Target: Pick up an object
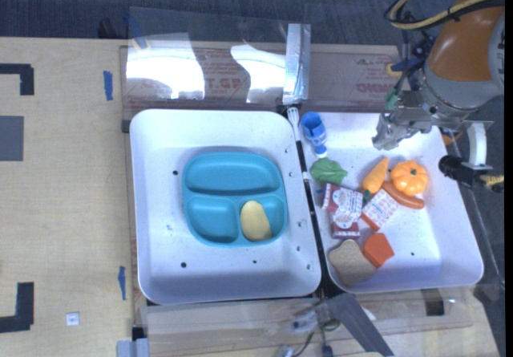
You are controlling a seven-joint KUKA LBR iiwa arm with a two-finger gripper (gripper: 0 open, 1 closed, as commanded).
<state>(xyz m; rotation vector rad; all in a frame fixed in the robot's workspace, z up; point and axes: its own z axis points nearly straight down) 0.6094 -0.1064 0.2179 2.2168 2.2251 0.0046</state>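
My gripper (390,135) hangs over the back of the right bin (457,255), just above and behind the carrot (374,176). Nothing shows between its fingers. Below it lie an orange pumpkin (409,179), a green leafy piece (328,171), a red-and-white packet (346,210), a second small packet (380,208), an orange-red block (378,249) and a slice of bread (351,260). A blue-capped bottle (314,133) lies at the bin's back left corner.
The left bin (152,187) holds a teal divided tray (232,195) with a yellow potato-like piece (256,221) in its lower right compartment. A clear plastic wall (240,66) stands behind both bins. The arm's orange band (465,50) is at upper right.
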